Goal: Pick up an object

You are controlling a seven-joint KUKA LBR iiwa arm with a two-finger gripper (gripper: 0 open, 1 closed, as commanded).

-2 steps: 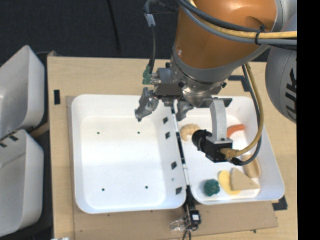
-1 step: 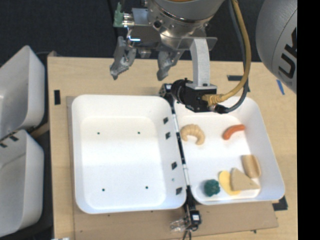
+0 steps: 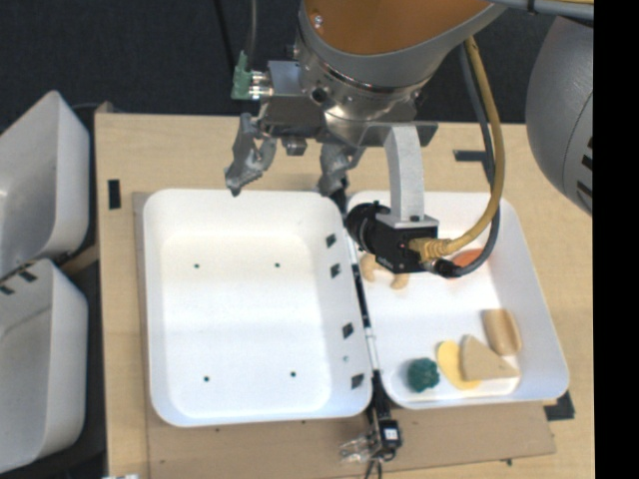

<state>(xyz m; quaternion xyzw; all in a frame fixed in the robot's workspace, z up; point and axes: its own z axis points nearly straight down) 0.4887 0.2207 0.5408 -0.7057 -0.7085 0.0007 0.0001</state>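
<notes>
My gripper point(image 3: 288, 180) hangs over the far edge of the left bin point(image 3: 240, 307), its two grey fingers point(image 3: 245, 166) spread wide apart with nothing between them. The right bin point(image 3: 519, 267) holds the objects. A teal ball point(image 3: 422, 373), a yellow disc point(image 3: 451, 363), a tan wedge point(image 3: 487, 361) and a tan loaf-like piece point(image 3: 502, 329) lie near its front right corner. A beige item point(image 3: 383, 269) and an orange-red item point(image 3: 465, 259) near its far left are partly hidden by a black module point(image 3: 394, 239) on the arm.
The arm's large orange and grey wrist point(image 3: 389, 18) covers the top centre of the view. A yellow cable point(image 3: 479, 230) loops down over the right bin. White shapes point(image 3: 35, 188) stand off the bench at the left.
</notes>
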